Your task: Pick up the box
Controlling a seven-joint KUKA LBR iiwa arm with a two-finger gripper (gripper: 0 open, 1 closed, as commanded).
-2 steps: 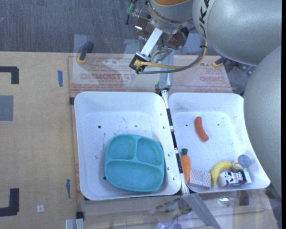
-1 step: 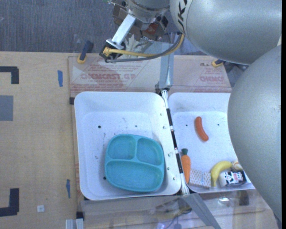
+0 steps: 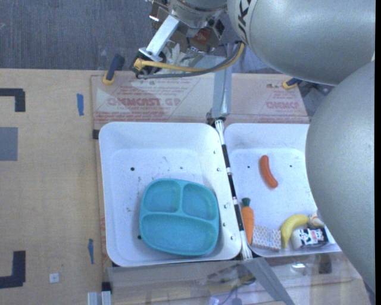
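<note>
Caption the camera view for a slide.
Teal divided plate in the left bin; sausage, carrot, banana, patterned box and black-and-white carton in the right bin; arm overhead.

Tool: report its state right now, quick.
Tool: whether it is open or closed cannot be told from the camera view.

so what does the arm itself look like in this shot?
Bulky rounded grey arm with a smooth, glossy casing. Black lettering partly shows near its wrist end. A thin yellow cable loops below the wrist. The wrist hardware is too cluttered to describe.
</note>
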